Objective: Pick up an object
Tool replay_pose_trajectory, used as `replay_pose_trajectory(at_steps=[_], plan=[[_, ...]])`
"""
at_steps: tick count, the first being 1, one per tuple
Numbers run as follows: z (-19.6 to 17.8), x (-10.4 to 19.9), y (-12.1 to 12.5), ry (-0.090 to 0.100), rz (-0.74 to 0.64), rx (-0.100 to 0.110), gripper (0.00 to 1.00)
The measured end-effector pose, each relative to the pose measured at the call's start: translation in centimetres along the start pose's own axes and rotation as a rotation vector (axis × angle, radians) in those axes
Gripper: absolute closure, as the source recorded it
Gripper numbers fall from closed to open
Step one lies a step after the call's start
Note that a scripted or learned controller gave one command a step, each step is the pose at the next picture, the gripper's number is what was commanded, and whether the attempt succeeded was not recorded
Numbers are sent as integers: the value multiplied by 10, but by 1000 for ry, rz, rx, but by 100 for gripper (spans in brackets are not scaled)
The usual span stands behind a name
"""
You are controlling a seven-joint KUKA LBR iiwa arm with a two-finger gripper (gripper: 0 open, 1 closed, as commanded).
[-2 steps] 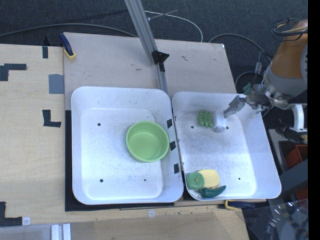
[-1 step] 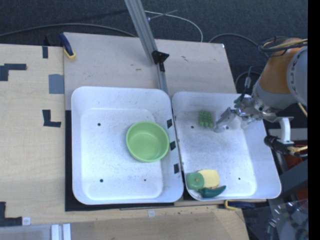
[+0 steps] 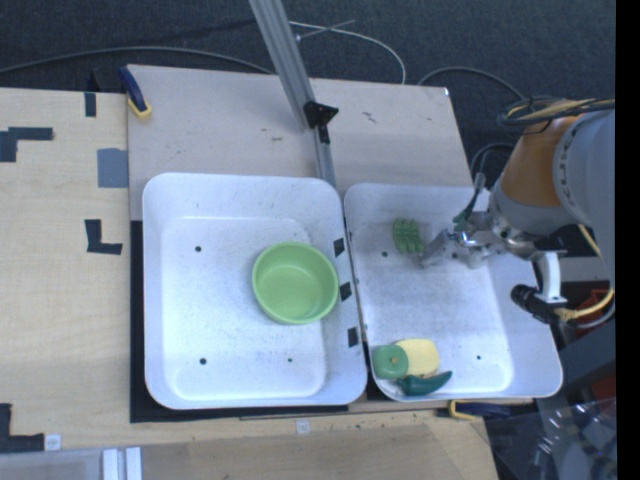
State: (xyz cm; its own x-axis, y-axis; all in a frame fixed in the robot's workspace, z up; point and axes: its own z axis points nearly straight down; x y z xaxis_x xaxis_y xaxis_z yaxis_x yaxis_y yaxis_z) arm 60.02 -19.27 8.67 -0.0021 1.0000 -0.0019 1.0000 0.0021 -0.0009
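A small dark green ridged object (image 3: pixel 406 235) lies in the upper part of the right bin (image 3: pixel 470 308). My gripper (image 3: pixel 437 249) hangs just to its right, a little apart from it, with the fingers pointing left and down toward the bin floor. At the right bin's front left corner sit a yellow block (image 3: pixel 419 354), a green round piece (image 3: pixel 390 361) and a dark teal piece (image 3: pixel 430 381), bunched together. A light green bowl (image 3: pixel 294 283) stands upright in the left bin (image 3: pixel 200 298).
The grey arm with its orange band (image 3: pixel 545 173) comes in over the right bin's right rim. A slanted metal pole (image 3: pixel 285 48) crosses the bench behind the bins. Black cables lie on the dark floor beyond.
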Motion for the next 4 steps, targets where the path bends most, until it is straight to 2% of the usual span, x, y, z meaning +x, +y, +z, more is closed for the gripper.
replay_pose_trajectory(at_steps=[1, 2, 3, 4], plan=[[-11, 1, 0, 1, -1, 2, 100], [-54, -2, 4, 1, 1, -3, 100], [-104, -8, -2, 0, 2, -4, 100], [-120, -8, -2, 2, 1, -1, 100]])
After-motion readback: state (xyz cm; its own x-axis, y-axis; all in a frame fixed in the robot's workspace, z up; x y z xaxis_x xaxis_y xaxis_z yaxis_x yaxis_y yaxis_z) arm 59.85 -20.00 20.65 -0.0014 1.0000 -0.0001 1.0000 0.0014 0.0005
